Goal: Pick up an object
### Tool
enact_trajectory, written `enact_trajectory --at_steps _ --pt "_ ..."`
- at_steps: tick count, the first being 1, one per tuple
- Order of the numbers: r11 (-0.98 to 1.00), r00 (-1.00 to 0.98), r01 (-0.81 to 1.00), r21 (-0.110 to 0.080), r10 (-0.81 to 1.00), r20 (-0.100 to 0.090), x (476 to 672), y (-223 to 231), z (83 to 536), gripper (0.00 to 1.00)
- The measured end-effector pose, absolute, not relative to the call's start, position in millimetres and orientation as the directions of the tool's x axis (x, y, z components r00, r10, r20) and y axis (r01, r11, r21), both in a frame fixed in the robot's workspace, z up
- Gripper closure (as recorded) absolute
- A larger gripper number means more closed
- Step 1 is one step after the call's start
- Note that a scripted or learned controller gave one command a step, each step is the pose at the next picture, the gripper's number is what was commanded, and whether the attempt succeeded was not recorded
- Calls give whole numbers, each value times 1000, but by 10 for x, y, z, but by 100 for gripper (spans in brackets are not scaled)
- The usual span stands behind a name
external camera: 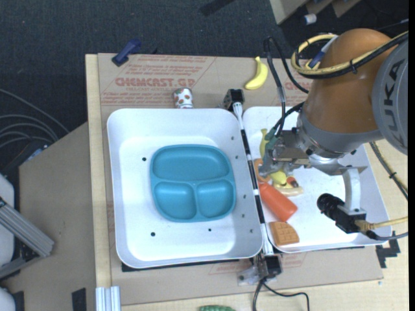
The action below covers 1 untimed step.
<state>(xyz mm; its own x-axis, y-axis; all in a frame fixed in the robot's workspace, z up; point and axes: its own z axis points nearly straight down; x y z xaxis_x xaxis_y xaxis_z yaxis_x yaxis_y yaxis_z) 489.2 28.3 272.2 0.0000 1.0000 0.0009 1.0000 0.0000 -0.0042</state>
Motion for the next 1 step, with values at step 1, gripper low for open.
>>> enact_trajectory --at_steps 1 --pt "-1 1 1000 0 1000 -1 5177 105 2615 100"
